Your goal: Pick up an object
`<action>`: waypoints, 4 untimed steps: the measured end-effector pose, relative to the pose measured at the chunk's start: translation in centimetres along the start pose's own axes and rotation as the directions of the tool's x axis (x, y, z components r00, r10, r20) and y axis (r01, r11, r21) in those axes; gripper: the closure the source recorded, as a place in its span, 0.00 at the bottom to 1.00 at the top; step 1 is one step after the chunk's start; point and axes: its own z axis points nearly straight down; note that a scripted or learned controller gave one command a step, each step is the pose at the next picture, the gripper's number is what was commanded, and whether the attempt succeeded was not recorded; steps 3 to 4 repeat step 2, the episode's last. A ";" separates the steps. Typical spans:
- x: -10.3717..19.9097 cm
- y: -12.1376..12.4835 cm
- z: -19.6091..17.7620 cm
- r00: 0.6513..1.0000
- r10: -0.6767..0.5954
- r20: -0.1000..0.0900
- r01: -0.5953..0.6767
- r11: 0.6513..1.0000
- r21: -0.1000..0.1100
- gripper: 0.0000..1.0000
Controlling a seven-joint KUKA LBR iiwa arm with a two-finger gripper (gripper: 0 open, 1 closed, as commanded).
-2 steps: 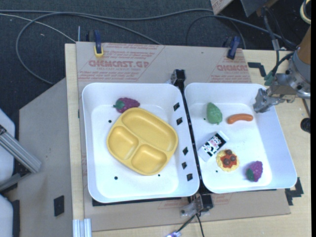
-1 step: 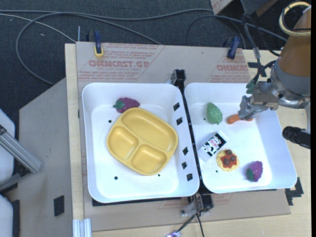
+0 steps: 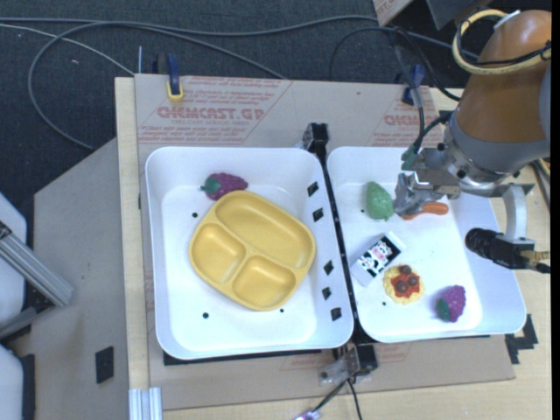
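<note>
Where the left bin fills the frame's centre-left, a yellow divided tray lies in it, a purple grape bunch touching its upper-left edge. Right bin: green toy at upper left; black-and-white card below it, just beside a small pizza toy; second purple grapes lower right. Gripper hangs just right of the green toy — an orange piece beside it. Cannot tell how the gripper is set — grey arm looms above.

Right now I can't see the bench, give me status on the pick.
Gripper low over right bin, nothing seen held. Green toy and orange piece flank it. Pizza toy, purple grapes nearby.
</note>
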 end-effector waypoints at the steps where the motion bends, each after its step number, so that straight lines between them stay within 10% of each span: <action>1: 5.1 -0.5 2.4 1.000 -0.001 -0.001 0.001 1.000 0.002 1.00; 2: 10.2 -1.6 4.4 1.000 0.000 0.000 0.000 1.000 0.003 1.00; 4: 10.2 -1.6 4.4 1.000 0.000 0.000 0.000 1.000 0.003 1.00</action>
